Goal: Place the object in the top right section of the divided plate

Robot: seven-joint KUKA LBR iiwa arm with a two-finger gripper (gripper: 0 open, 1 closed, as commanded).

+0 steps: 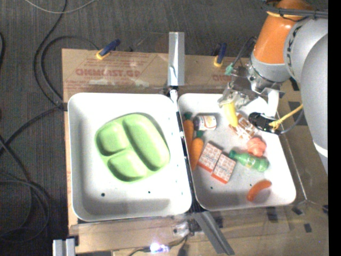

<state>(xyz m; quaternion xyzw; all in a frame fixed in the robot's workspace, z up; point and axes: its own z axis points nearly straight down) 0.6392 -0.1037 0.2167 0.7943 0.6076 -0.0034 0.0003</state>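
One yellow object (230,112), slim and upright, hung beneath the end effector (232,101) over the upper part of the right bin (282,196); it appeared to sit between the fingers, though the exact contact was hard to make out, so the end effector looked clamped on the yellow object; it was well apart from the divided plate (132,146), which lay green and tilted in the left bin (85,196) with its three sections unoccupied; just beside the held thing, a small brown-and-white jar (206,122) lay on its side near the bin's top edge; an orange carrot (188,131) lay along the left wall of the right bin, with a second carrot (197,149) next to it; two red-and-white boxes (217,162) rested side by side in the middle; a green bottle (250,161) lay to their right, a pink item (256,144) just above it, and an orange-red sausage-shaped piece (259,189) near the lower right corner; the arm (282,31), grey with its orange band, reached in from the right; both bins sat on a cardboard-covered surface (122,71).
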